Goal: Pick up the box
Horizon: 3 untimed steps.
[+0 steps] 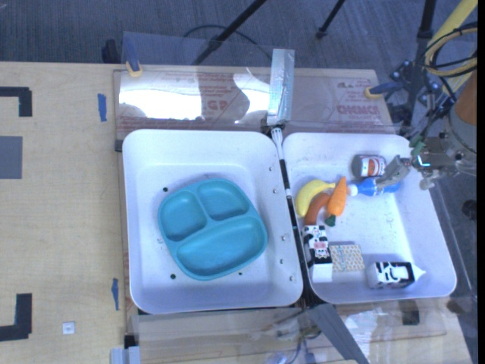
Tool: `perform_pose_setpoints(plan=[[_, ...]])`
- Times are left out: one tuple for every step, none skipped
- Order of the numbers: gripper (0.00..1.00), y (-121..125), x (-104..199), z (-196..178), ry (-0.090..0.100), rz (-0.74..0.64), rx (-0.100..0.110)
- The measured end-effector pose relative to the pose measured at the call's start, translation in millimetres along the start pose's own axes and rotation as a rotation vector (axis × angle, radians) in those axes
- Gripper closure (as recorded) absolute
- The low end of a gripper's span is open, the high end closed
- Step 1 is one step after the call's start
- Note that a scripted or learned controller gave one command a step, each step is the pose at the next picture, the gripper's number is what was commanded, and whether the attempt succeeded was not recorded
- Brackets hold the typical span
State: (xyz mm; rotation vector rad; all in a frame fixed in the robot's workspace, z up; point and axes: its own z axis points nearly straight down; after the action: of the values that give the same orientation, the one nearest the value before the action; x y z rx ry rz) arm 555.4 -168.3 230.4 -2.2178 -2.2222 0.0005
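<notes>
The left bin point(144, 203) held a blue divided plate point(213, 227). The right bin point(424, 226) held a banana point(311, 194), a carrot point(337, 197), a small can point(369, 165), a blue bottle point(371, 189), a cow-print carton point(317, 246) and a black-and-white carton point(394, 274). The box point(345, 258) lay near its front edge, between the two cartons. The tool point(400, 170) hovered at the far right rim; whether it was apart or together could not be told.

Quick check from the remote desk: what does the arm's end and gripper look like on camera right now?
The gripper is a small grey metal piece at the right bin's far right edge. Behind it sits grey and dark hardware with a small bright cyan spot. Yellow and dark cables loop above it, and a slice of orange shows at the frame's right edge.
</notes>
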Motion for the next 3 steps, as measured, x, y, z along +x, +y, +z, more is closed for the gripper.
perform_pose_setpoints(plan=[[1.00, 1, -1, -10, -0.001, 0.000, -0.002], [1.00, -76, 6, -12, 0.000, -0.129, 0.000], [1.00, -75, 41, -47, -0.004, -0.311, -0.006]])
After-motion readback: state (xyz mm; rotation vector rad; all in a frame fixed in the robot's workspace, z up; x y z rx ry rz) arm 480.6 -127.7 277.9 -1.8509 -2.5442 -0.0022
